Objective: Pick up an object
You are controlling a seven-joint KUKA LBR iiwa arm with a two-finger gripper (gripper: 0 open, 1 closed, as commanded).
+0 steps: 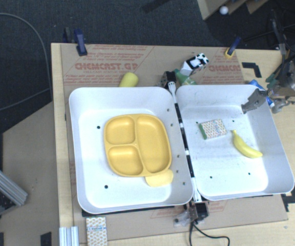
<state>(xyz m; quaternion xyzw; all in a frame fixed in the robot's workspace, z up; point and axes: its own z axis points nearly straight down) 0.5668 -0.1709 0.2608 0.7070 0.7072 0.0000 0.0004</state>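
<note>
Dark carpet (pixel 24 14) surrounds the cardboard-topped bench (pixel 106 60). Left bin (pixel 86 188): a yellow divided plate (pixel 137 145) sits in the middle. Right bin (pixel 229 183): a green-edged sponge (pixel 212 128), then a banana (pixel 246 146) just beside it. Gripper (pixel 253 102) hangs over the far right corner, jaw state impossible to tell.

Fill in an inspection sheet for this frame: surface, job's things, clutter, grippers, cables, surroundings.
Surface: cardboard-topped bench bearing left bin and right bin.
Job's things: banana and green-edged sponge in right bin; yellow divided plate in left bin.
Clutter: yellow cylinder, black-and-white toy, blue clamps on the bench outside the bins.
Grippers: gripper over the right bin's far right corner, holding nothing visible.
Cables: grey cable on the floor.
Surroundings: dark carpet.
</note>
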